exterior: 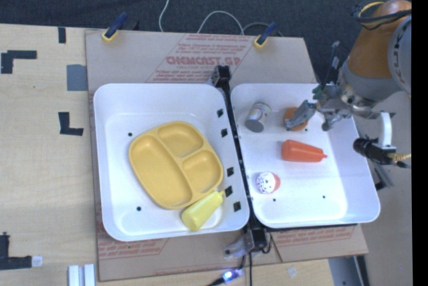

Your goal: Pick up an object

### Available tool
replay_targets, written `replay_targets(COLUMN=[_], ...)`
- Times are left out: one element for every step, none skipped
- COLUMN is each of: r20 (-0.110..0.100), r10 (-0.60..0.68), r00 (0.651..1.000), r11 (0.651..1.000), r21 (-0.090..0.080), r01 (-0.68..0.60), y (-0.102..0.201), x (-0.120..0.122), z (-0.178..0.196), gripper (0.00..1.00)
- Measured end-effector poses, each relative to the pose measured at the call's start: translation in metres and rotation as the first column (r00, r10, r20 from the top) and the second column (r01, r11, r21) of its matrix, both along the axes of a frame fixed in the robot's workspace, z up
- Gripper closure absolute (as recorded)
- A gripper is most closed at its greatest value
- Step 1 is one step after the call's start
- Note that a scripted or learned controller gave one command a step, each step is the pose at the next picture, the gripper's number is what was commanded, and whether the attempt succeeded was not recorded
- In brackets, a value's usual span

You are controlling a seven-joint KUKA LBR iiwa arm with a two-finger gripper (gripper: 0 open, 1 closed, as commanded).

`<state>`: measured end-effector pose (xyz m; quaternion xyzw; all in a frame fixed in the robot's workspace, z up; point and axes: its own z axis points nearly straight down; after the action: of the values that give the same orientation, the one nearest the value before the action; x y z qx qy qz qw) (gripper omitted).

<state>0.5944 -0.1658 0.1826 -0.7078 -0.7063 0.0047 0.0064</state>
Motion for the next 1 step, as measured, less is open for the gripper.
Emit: replay_targets(r20=[0.014], r10=[0.003], r00=[1.0], r11=[1.0], r21=[-0.003], r01=[-0.003], y=[0.0003], x=[0.0034], z=[0.0083], gripper=[0.0])
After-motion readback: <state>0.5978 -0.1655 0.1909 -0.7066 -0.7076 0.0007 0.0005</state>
